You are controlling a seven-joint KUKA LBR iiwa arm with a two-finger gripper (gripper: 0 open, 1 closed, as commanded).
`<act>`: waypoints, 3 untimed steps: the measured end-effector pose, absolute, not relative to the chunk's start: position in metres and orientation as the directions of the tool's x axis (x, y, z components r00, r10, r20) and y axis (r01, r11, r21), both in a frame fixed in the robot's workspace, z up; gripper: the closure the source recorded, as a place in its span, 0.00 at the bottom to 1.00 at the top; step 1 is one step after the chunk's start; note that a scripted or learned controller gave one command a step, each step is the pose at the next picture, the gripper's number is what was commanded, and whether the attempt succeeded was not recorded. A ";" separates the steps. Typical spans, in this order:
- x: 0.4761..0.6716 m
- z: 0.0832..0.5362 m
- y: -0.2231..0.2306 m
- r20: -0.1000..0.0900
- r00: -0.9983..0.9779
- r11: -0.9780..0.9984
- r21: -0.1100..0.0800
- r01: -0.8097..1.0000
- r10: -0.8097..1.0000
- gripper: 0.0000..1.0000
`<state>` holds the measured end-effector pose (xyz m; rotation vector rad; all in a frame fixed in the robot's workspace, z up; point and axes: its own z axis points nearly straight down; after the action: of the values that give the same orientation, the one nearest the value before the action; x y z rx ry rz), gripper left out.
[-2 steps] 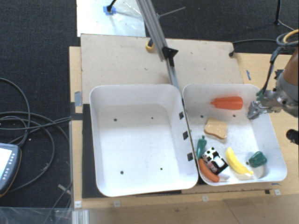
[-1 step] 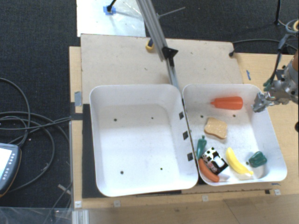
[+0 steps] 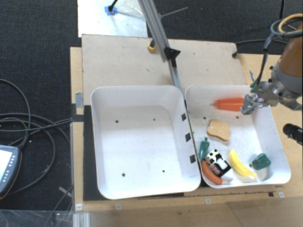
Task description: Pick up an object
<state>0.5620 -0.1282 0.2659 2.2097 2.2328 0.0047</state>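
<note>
front clutter: banana (image 3: 241,163), red sausage-shaped toy (image 3: 211,172), black-and-white toy (image 3: 218,161), green piece (image 3: 203,148) and dark green piece (image 3: 261,161) bunched at the near rim of the right bin (image 3: 279,141); looks like they slid down there, hard to single one out.
mid bin: bread slice (image 3: 218,129) lies flat, apart from the rest.
left bin (image 3: 137,141): nothing to pick there.
target guess: orange carrot (image 3: 229,104), on its side at the far end of the right bin, isolated, so the easiest grab.
gripper (image 3: 249,104): low at the carrot's right tip, touching or just beside it; can't tell how wide the fingers are, no confirmed hold.
arm: enters from the right, orange band (image 3: 291,56) above the wrist.
</note>
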 end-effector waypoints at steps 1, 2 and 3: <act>0.561 0.249 -0.075 0.003 -0.011 0.011 0.001 1.000 1.000 1.00; 0.556 0.250 -0.029 0.002 -0.010 0.010 0.001 1.000 1.000 1.00; 0.562 0.251 0.019 0.002 -0.011 0.011 0.002 1.000 1.000 1.00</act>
<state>0.5621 0.0192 0.2512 2.2095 2.2335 0.0051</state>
